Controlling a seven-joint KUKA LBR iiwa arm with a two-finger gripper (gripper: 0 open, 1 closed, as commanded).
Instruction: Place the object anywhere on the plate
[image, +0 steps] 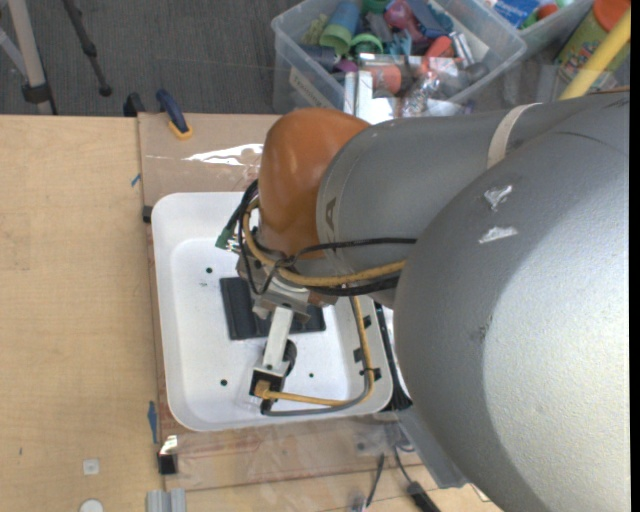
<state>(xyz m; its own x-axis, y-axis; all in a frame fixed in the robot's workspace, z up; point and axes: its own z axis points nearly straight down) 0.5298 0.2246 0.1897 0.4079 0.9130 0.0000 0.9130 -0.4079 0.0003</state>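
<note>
One white bin (180, 395) sits toward the near edge of the wooden bench (70, 300), on a brown sheet (195, 140) that shows beyond its far rim. Just off the bin's near left corner a small black clip (166, 463) lies on the bench. A few tiny dark specks dot the bin's floor.

Near the middle of that floor lies a dark flat piece (238, 308), roughly rectangular, flat on the white surface. The gripper (264, 298) stands directly over its right part, pointing down into the bin. The wrist hides it, so I cannot tell whether it is spread or closed, nor whether it touches the piece.

Above it rises the orange band (295, 175), and behind that the thick grey arm (500, 280) comes in from the right and covers that whole side.

Farther back, a blue clamp (177, 117) rests at the far edge of the brown sheet. Beyond the bench a clear tub (300, 55) holds a jumble of coloured toys.
</note>
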